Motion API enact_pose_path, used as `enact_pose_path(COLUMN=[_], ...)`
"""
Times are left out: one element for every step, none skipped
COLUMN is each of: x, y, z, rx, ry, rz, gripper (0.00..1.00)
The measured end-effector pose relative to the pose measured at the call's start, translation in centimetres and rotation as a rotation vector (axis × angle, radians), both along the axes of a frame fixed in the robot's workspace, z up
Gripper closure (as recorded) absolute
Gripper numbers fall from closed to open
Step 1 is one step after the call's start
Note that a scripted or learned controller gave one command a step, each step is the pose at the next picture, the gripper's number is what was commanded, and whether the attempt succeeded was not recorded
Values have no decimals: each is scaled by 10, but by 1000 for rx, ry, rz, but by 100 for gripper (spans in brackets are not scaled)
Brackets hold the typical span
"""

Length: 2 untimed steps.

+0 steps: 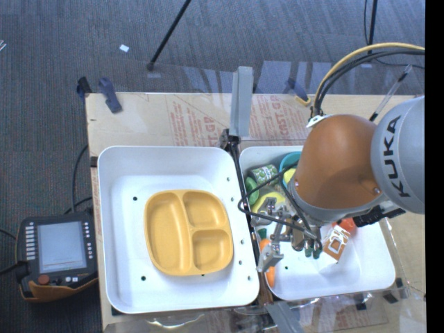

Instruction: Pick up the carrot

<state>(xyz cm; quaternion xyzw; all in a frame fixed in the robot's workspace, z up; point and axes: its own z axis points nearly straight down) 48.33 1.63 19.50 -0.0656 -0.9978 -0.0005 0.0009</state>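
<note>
The carrot [270, 277] is an orange piece lying along the left wall of the right bin [374, 272], near its front corner. More orange [263, 243] shows just above it, and the gripper's metal parts cover the stretch between the two. The gripper [291, 245] hangs low over the front left part of the right bin, right beside the carrot and partly over it. The big orange wrist band [340, 165] hides much of the bin behind it.
The right bin also holds a green packet [263, 174], a teal bowl [290, 161], a yellow-green item [267, 201] and an orange and white box [338, 241]. A yellow divided plate [189, 231] lies in the left bin [118, 186]. A teach pendant [59, 255] sits on the floor at left.
</note>
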Motion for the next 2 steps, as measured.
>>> enact_pose_path(x=[1, -8], y=[0, -100], z=[9, -41], rx=[0, 1], ry=[-2, 0], rz=[2, 261], gripper=[100, 100])
